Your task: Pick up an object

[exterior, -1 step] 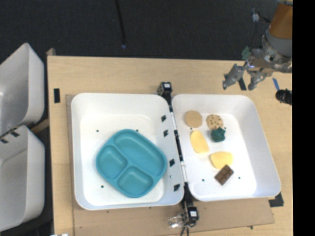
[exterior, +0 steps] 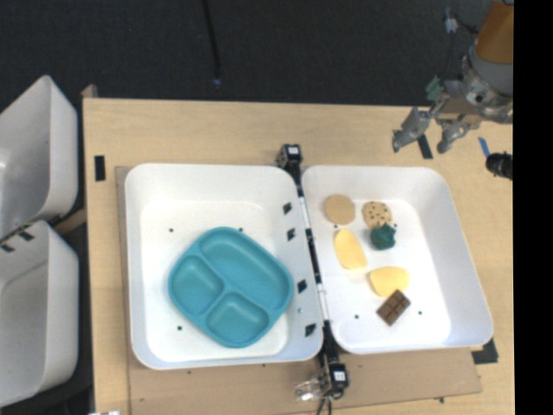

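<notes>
Spread apart with nothing between them, the two fingers of the gripper (exterior: 430, 138) hung above the bare bench just beyond the far rim of the right bin (exterior: 467, 305). Candidates for picking lay loosely scattered there, probably so that each could be taken without crowding: a tan round disc (exterior: 340, 208), a cookie (exterior: 375, 212) touching a small teal lump (exterior: 383, 237), a pale yellow oval (exterior: 350, 250), a yellow wedge (exterior: 388, 279) and a brown chocolate piece (exterior: 392, 307) just beside it. In the left bin (exterior: 140, 335) rested a blue divided tray (exterior: 229, 286). From the right the arm (exterior: 492, 41) reached in, its orange band above the wrist and the tool pointing down towards the bench.
</notes>
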Tool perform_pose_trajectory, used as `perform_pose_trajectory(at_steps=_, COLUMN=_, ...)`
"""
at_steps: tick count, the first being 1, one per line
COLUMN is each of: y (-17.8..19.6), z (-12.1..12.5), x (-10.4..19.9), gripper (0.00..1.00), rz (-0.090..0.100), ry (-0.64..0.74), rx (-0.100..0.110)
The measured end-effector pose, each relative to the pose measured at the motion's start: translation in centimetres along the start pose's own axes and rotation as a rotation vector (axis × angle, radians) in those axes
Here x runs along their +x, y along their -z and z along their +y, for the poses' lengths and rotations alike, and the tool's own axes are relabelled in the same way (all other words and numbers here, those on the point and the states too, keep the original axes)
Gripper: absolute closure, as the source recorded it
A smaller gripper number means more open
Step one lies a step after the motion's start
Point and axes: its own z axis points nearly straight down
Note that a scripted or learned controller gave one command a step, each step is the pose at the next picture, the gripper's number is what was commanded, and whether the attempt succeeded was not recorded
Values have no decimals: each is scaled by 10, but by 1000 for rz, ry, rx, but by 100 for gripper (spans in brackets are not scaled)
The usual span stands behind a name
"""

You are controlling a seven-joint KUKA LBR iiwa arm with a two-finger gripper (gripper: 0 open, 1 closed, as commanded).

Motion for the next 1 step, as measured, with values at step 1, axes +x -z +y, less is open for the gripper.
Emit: perform_pose_trajectory(at_steps=1, y=-46, z=1, x=-10, gripper=0, rz=-1, ry=-1, rx=4)
